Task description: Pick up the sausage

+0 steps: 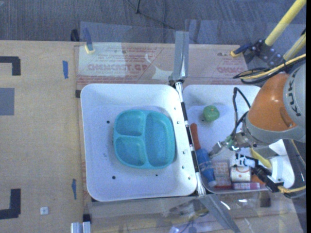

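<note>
I see gripper [228, 143] low in right bin [221, 93], can't tell its state. Sausage [194, 136] against bin's left wall; risk: wall blocks grasp, neighbouring blue bottle [204, 165] snagged.

Pale wooden desk [39, 144] carrying two shallow white bins side by side, touching: left bin [97, 130], right bin [214, 98]. Blue tape strips [65, 69] and black corner marks [13, 65] on desk surface.
</note>
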You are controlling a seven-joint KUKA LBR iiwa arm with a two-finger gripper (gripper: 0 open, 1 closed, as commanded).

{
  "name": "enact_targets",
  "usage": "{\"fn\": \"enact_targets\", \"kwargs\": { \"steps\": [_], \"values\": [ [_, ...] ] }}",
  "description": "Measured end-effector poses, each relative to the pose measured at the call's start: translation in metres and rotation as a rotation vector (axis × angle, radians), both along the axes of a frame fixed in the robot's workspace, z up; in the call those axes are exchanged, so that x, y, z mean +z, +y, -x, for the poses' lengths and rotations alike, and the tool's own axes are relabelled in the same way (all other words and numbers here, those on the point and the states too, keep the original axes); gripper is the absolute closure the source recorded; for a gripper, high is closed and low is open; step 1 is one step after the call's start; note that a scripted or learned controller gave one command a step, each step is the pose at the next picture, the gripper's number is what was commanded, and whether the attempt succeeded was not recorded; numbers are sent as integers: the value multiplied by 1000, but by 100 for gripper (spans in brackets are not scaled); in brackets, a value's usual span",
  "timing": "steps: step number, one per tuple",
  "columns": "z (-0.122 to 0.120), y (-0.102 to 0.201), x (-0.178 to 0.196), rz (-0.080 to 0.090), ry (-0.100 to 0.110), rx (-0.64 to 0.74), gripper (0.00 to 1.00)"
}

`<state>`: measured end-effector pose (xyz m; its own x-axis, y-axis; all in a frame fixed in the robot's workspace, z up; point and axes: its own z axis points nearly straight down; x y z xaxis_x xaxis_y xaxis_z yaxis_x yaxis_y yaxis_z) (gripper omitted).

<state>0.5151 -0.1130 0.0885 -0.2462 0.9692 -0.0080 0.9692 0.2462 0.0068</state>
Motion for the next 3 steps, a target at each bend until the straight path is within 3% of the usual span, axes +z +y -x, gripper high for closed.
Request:
{"fn": "enact_targets", "kwargs": {
  "steps": [2, 3],
  "values": [
    [-25, -33, 0, -5, -1, 37, 0],
    [-8, -6, 0, -2, -2, 73, 0]
  ]
}}
